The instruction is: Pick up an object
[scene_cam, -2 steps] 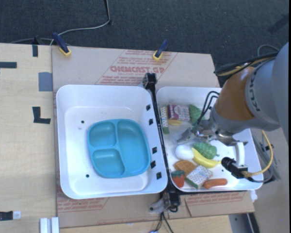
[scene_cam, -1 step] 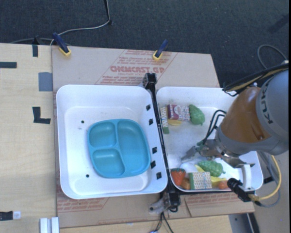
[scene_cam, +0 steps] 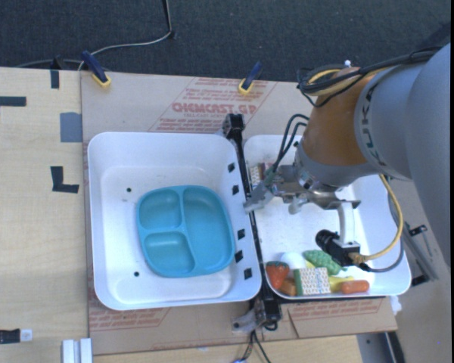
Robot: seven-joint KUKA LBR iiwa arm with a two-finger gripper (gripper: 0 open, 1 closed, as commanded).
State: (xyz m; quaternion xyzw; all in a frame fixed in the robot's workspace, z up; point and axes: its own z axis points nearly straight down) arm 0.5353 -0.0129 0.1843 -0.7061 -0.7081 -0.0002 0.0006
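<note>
Nothing is picked up yet, I think. My pincer (scene_cam: 266,191) hangs over the right bin (scene_cam: 378,203), near its left wall, and I cannot tell how it is set. Toys (scene_cam: 315,272) lie piled at the bin's near edge: a green one, an orange one, a pale block.

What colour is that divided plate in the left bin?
Light blue: the three-compartment plastic plate, clearest in the camera view.
</note>
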